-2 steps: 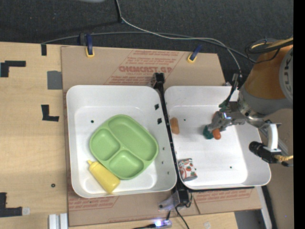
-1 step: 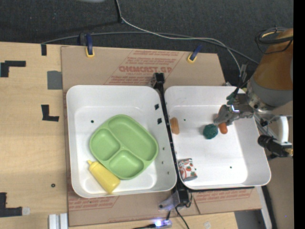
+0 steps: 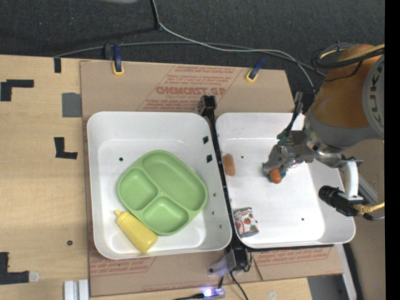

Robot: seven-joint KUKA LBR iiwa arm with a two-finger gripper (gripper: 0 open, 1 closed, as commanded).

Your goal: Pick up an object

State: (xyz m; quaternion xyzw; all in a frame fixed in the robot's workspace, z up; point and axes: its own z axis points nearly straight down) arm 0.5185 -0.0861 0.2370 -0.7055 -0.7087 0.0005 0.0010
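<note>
One orange object at gripper.

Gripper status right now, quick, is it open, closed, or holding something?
Gripper: low in the right bin, at a small orange object; open, shut or holding cannot be told.

Light wood bench carries a clamped cardboard sheet; dark grey carpet lies beyond, far side.

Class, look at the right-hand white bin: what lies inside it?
The right bin holds a small brown piece, a red-and-white packet and an orange object at the end effector, which partly covers it.
</note>
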